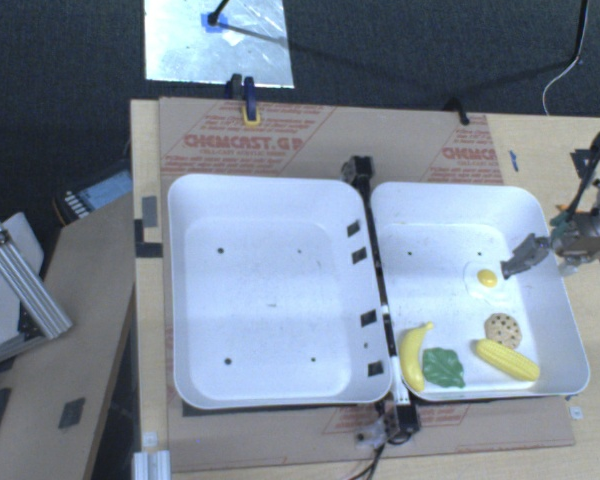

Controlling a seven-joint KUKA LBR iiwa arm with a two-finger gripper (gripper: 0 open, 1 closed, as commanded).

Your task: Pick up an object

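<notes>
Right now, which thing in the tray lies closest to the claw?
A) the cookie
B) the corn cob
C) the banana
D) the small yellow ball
D: the small yellow ball lies just beside the claw near the right tray's far side, while the cookie, corn cob and banana lie nearer the tray's front edge.

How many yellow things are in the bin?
3, all in the right bin: a banana at the near left edge beside a green leafy piece, a corn cob at the near right, and a small yellow ball by the gripper.
</notes>
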